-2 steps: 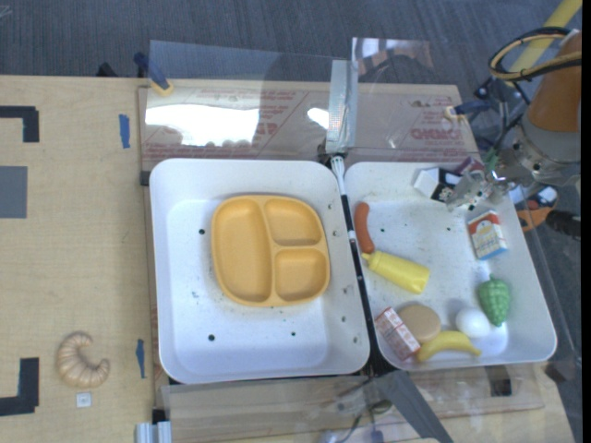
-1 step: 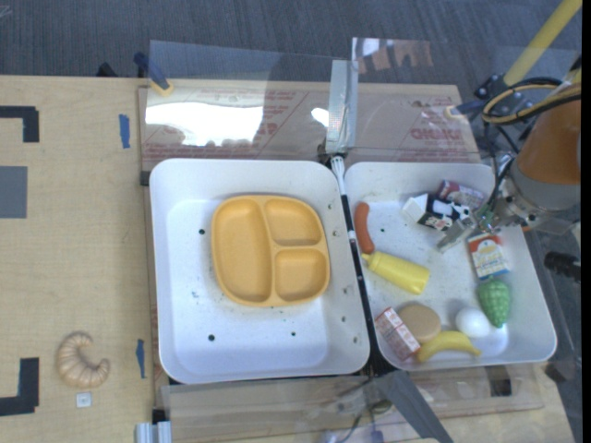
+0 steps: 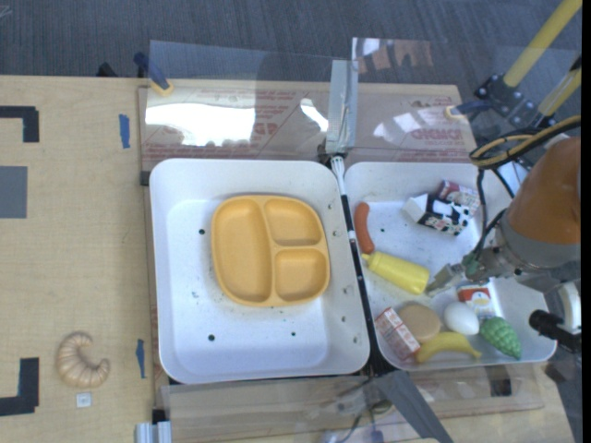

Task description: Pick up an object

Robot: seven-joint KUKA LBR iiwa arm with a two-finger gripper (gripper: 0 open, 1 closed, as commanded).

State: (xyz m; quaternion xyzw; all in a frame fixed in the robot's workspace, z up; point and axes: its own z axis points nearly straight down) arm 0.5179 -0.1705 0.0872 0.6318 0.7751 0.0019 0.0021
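- Reaching in from the right edge of the frame, the grey arm with its orange band (image 3: pixel 557 192) hangs over the right-hand shallow white bin (image 3: pixel 397 187).
- Its two-finger gripper (image 3: pixel 450 279) sits low in the middle of that bin, just right of a yellow plastic mustard bottle (image 3: pixel 398 271); whether the jaws are spread or pressed together cannot be told, and nothing can be seen between them.
- Left of the bottle, near the bin's left wall, lies a red toy sausage (image 3: pixel 364 226).
- Toward the bin's upper right sits a small black-and-white toy cow (image 3: pixel 447 213).
- Along the lower edge of the bin lie a brown-and-red snack pack (image 3: pixel 395 332), a tan round bun (image 3: pixel 420 319), a yellow toy banana (image 3: pixel 449 344), a white egg (image 3: pixel 462 318), a bumpy green toy vegetable (image 3: pixel 501 336) and a small red-and-white carton (image 3: pixel 476 295).
- The left-hand white bin (image 3: pixel 185 340) holds a yellow three-compartment plate (image 3: pixel 270 248) at its centre.
- On the wooden bench at lower left of the frame rests a beige toy croissant (image 3: pixel 81 359).
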